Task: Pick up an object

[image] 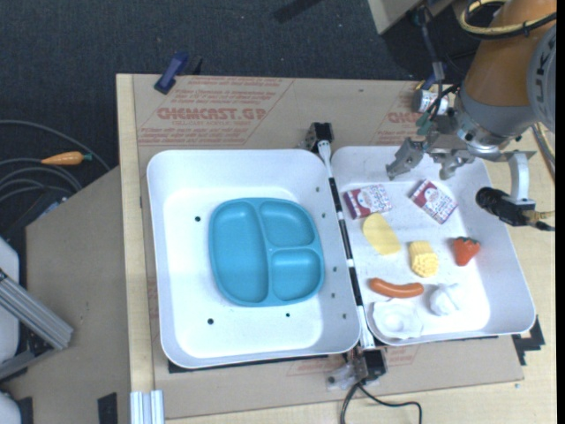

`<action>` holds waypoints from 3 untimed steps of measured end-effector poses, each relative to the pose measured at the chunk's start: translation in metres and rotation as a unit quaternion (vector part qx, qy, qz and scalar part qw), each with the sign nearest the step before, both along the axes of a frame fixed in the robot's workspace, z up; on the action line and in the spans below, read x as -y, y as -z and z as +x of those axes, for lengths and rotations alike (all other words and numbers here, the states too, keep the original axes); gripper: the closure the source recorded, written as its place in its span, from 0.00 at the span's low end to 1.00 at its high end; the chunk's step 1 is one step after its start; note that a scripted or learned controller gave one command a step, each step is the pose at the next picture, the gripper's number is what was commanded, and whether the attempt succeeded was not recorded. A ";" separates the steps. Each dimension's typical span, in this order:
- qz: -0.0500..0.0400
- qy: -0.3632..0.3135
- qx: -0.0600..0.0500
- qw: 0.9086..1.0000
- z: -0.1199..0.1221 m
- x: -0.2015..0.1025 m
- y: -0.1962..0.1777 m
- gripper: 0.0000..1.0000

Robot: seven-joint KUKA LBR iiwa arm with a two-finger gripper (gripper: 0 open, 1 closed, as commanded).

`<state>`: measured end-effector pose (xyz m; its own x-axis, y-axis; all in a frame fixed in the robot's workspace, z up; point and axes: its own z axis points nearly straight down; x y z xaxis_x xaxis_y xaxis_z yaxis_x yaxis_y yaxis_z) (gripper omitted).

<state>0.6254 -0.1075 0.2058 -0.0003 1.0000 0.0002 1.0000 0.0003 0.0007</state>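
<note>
Your jaws [427,161] hang spread wide with nothing between them, above the far edge of the right bin [508,303] on the desk [221,104]. Just below them lies a red-and-white packet [433,201], with a second packet [367,200] near the bin's left wall. You see a yellow piece [381,234], a corn cob [423,259], a strawberry [465,250] and a sausage [396,287] spread through the middle. A blue divided plate [265,251] sits in the left bin [177,175].
</note>
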 end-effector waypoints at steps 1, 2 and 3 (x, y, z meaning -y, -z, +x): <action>-0.002 0.000 0.004 1.000 0.035 0.063 0.115 0.00; -0.002 -0.001 0.004 1.000 0.044 0.017 0.116 0.00; 0.000 -0.001 0.001 1.000 0.042 -0.015 0.120 0.00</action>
<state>0.6673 -0.0927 0.0857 -0.0015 1.0000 0.0001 1.0000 0.0015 0.0018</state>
